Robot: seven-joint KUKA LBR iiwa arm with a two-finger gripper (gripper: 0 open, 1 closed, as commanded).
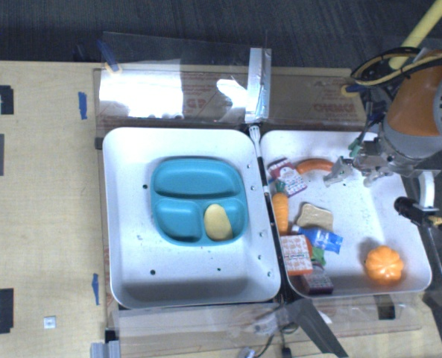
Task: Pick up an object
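The right bin (418, 233) holds several small things. An orange sausage (314, 166) and a red-and-white packet (284, 174) lie at its back left. Below them are a carrot (280, 209), a slice of bread (314, 216), a blue wrapper (326, 241) and a red box (297, 253). A round orange fruit (384, 265) rests at the front right. My gripper (357, 168) hangs over the bin's back right, just right of the sausage, and I see nothing held in it.
The left bin (124, 222) bears a blue divided tray (191, 189) with a yellow lemon-like object (218, 221) in its right compartment. A dark small box (319, 282) lies at the right bin's front edge. Cables (377, 66) loop above the arm.
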